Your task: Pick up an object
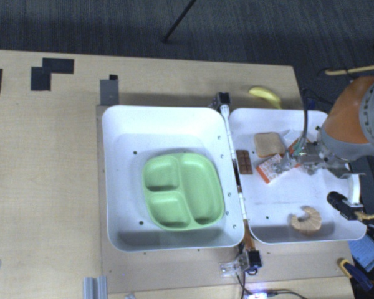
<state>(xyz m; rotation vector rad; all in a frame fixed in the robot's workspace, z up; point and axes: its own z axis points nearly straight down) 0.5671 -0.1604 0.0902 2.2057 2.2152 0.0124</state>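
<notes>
Orange-and-white packet (pixel 269 167) just left of the tool (pixel 291 161).

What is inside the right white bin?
The right bin holds a slice of bread, a brown bar, an orange-and-white packet and a croissant. The arm covers the far right corner.
</notes>
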